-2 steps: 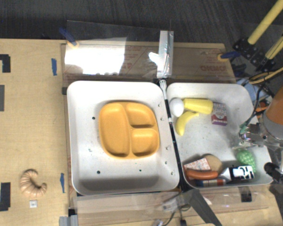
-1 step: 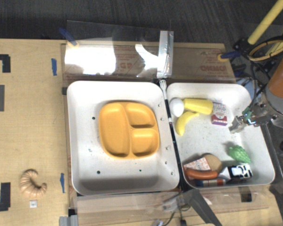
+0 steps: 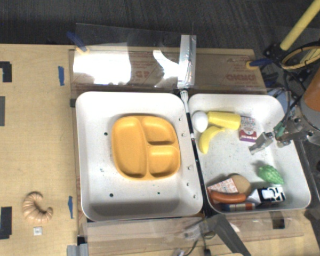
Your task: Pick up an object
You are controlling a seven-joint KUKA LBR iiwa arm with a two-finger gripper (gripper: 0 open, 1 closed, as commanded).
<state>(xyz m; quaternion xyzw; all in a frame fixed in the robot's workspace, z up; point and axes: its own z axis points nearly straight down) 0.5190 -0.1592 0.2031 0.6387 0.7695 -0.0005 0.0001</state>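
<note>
Reaching in from the right, the arm hangs its gripper over the right bin, above bare white floor near that bin's right wall. Its fingers are too small and blurred to show how far apart they stand, and nothing can be made out between them. Just below the gripper a green leafy piece lies on the bin floor, apart from it. To the gripper's left a small red and white packet sits beside a yellow block, with a white egg and a banana against the bin's left wall. Along the near edge lie a sausage, a tan slice and a black and white toy. The left bin holds an orange tray with three compartments. Well apart, on the bench at the lower left, rests a croissant.
</note>
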